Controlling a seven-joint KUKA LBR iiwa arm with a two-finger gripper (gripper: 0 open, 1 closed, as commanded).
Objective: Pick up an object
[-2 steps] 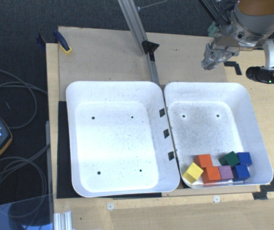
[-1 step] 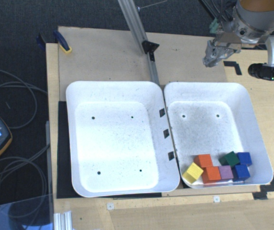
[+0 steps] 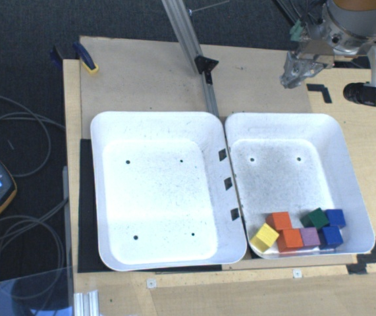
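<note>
The gripper [image 3: 294,78] hangs over bare bench beyond the right bin [image 3: 346,151] — finger state impossible to tell — well apart from the coloured blocks [image 3: 301,230] clustered in that bin's near corner.

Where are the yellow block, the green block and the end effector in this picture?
yellow block [image 3: 265,236], camera view, on its top face.
green block [image 3: 316,216], camera view, on its top face.
end effector [image 3: 295,73], camera view, at the lower tip, above the right-hand bin's far edge.
</note>
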